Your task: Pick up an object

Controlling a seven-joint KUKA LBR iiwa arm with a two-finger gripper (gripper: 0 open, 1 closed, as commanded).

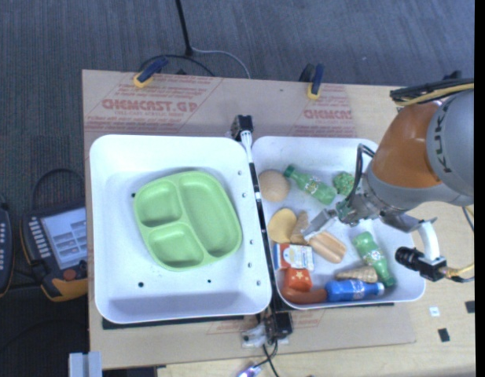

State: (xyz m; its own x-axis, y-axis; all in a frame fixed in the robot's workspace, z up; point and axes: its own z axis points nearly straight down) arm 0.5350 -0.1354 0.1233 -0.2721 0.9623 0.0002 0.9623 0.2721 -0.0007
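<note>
Reaching into the right bin (340, 146), the gripper (319, 223) is hanging low over the toy food.
Its fingers are standing a little apart, holding nothing. A tan hot dog bun (328, 247) is lying just under and beside the tips, touching a yellow chip-shaped piece (281, 225). Green bottles (309, 181), a blue bottle (354, 290) and a red packet (298, 259) are sharing that bin. A green divided plate (187, 218) is sitting in the left bin (116, 163).

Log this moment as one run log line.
arm: over right bin | gripper: low among toy food, near hot dog | left bin: green tray
</note>
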